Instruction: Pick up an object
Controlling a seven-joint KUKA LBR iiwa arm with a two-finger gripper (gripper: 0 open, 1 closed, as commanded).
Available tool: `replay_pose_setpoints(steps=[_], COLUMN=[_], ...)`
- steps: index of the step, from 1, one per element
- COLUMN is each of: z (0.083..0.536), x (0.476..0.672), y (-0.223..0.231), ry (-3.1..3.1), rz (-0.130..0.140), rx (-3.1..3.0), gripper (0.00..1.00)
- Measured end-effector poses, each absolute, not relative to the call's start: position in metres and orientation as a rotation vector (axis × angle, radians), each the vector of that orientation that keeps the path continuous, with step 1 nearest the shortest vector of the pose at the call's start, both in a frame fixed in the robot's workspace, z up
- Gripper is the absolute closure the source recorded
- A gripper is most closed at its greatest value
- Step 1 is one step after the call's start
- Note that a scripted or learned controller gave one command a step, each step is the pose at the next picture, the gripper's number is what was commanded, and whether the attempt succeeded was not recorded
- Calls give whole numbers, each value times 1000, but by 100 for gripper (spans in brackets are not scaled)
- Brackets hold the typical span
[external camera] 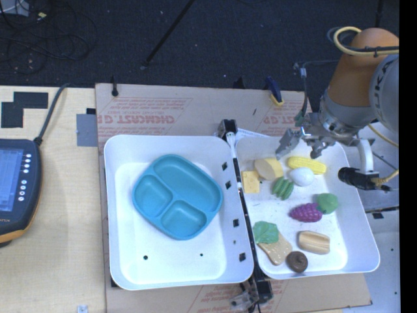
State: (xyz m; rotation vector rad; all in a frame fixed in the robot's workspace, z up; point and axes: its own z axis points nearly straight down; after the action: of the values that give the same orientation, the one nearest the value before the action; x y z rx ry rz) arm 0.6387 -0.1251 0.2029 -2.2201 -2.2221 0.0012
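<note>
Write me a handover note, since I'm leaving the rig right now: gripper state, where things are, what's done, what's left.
Gripper: open, holding nothing, above the back of the right bin, near the corn and egg.
Right bin also holds grapes, bread, a donut, cheese and other toy foods.
Left bin: blue tray.
Done: nothing picked.
Left: grasp and lift one object.

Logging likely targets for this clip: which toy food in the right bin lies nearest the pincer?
The yellow corn cob, lying just below the pincer at the bin's far end; the white egg sits farther down.
</note>
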Motion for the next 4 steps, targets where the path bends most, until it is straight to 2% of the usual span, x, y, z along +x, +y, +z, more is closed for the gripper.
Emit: replay_pose_setpoints(steps=[1, 2, 3, 4], z=[122, 109, 88, 88], x=[576, 637, 609, 645], y=[-135, -156, -105, -100], ry=[-2212, -2189, -2219, -2223], rz=[13, 51, 4, 1], rx=[-2214, -2209, -2216, -2220], gripper=[0, 0, 0, 0])
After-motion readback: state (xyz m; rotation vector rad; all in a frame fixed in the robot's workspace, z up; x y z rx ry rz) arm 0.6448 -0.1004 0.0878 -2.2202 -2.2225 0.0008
